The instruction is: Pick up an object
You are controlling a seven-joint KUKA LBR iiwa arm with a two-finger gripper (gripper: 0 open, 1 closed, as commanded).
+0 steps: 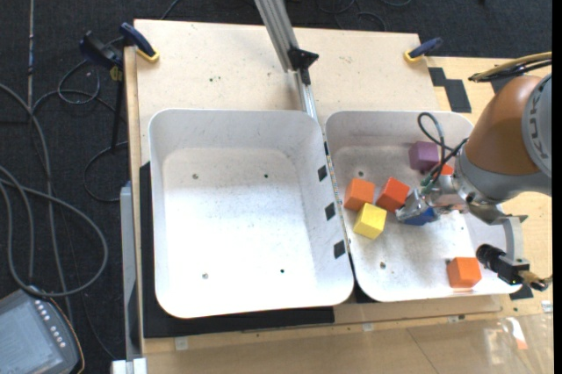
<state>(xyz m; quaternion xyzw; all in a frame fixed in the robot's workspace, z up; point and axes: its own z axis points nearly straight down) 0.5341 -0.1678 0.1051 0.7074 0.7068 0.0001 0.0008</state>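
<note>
Beige tabletop (228,69) carries two white bins; over the right bin (373,131) the jaws (414,210) hang low, their opening impossible to tell, beside an orange block (394,191). Outward lie a second orange block (359,192), a yellow block (370,221) and a purple block (424,155).

three orange blocks (359,192), one yellow block (370,221), one purple block (424,156), two bins (176,131)

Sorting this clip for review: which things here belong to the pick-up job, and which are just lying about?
Job:
gripper
orange cubes
yellow cube
purple cube
right bin

Lying about:
left bin
clamps
</note>
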